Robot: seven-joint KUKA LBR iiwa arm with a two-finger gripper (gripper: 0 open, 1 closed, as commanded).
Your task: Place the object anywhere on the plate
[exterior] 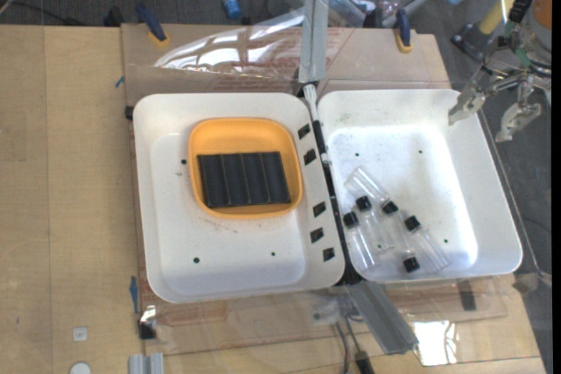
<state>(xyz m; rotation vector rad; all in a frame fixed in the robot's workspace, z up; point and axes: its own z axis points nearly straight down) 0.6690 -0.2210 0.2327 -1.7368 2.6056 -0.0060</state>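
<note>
My claw [491,111] is parked over the right bin's [491,254] far right rim, fingers spread and holding nothing. The object, a clear plastic piece with black caps [383,225], lies in that bin's near half. The orange plate [203,138] in the left bin [166,267] already carries a black ribbed block [243,179], so I'd grip across a capped tube and drop it anywhere on top.

A robot gripper [493,108] hangs at the upper right, its arm reaching in from the right edge with an orange band partly showing above the wrist. Two thin metal fingers [465,103] point down and to the left, spread apart with nothing between them.
</note>
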